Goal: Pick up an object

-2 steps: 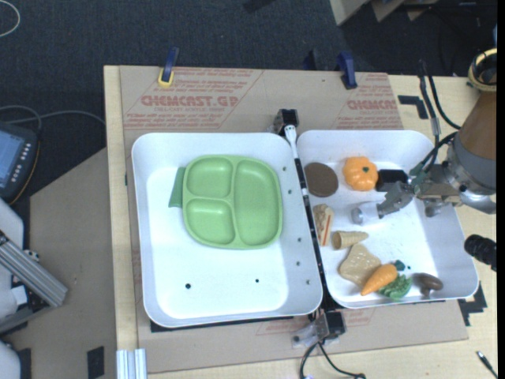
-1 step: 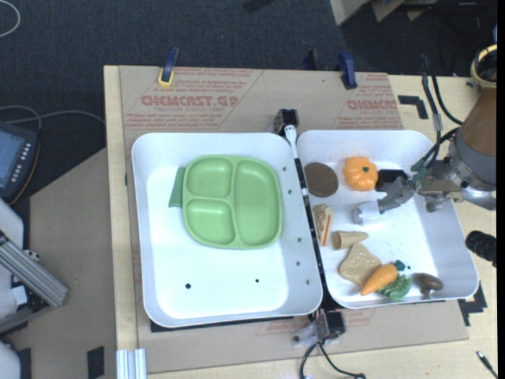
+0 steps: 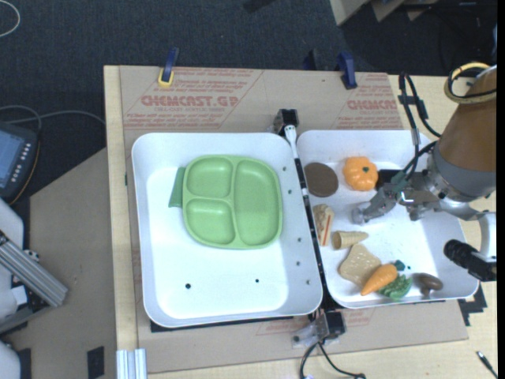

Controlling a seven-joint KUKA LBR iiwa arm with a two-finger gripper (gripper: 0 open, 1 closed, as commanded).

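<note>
The gripper [image 3: 369, 210] hangs low in the right bin [image 3: 442, 152], just below the orange [image 3: 360, 174]; whether its jaws are open cannot be told, and nothing shows between them. A cone [image 3: 348, 238] lies below it. The green plate [image 3: 233, 200] sits in the left bin [image 3: 158, 235].

Two bins side by side on the worktop [image 3: 118, 212]: divided plate [image 3: 233, 201] in the left bin [image 3: 158, 290]. In the right bin [image 3: 442, 290]: cookie [image 3: 321, 178] and pumpkin [image 3: 360, 174] far, carrot [image 3: 379, 278] and mushroom [image 3: 427, 283] near, gripper [image 3: 368, 211] between.
</note>
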